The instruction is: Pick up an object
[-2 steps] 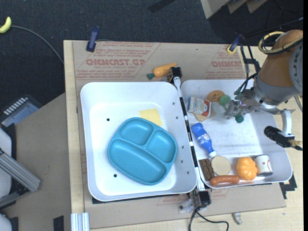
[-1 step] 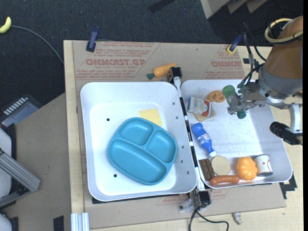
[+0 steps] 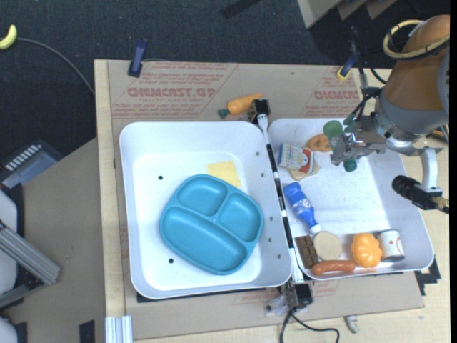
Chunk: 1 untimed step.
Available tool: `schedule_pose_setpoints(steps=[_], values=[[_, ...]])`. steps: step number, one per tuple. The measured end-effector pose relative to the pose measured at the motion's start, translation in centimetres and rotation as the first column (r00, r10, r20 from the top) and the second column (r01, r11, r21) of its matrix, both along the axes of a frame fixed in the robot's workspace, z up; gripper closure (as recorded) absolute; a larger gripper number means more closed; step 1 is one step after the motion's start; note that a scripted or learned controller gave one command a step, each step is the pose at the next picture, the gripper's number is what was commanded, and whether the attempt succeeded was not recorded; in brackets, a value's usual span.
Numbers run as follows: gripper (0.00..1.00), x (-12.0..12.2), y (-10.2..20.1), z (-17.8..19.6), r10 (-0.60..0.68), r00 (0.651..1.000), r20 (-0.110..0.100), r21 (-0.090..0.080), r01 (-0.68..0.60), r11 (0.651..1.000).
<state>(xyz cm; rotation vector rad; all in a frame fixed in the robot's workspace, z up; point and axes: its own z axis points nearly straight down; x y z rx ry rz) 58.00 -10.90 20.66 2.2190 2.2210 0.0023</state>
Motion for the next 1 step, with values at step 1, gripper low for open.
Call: schedule_pose_setpoints(steps=[1], values=[[1.00, -0.37, 5.52, 0.23, 0.000, 1.000, -0.004, 0.002, 0.000, 1.000]])
